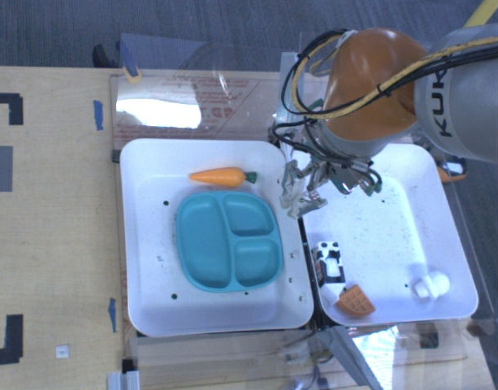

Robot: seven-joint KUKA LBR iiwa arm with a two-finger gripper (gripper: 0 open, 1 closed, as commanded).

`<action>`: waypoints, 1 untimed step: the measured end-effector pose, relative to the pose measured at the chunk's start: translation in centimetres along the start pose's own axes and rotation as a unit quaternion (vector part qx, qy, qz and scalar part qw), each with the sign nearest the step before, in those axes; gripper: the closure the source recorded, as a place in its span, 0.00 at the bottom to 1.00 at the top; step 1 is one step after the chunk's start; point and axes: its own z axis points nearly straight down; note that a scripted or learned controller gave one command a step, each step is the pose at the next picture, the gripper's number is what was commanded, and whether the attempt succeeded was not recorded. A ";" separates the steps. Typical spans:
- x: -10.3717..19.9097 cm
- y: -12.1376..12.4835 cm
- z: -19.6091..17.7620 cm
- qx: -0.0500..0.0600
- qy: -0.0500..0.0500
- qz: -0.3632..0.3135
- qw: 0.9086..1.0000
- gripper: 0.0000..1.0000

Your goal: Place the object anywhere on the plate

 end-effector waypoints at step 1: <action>-0.8 2.4 -6.5 0.001 -0.002 0.067 0.998 1.00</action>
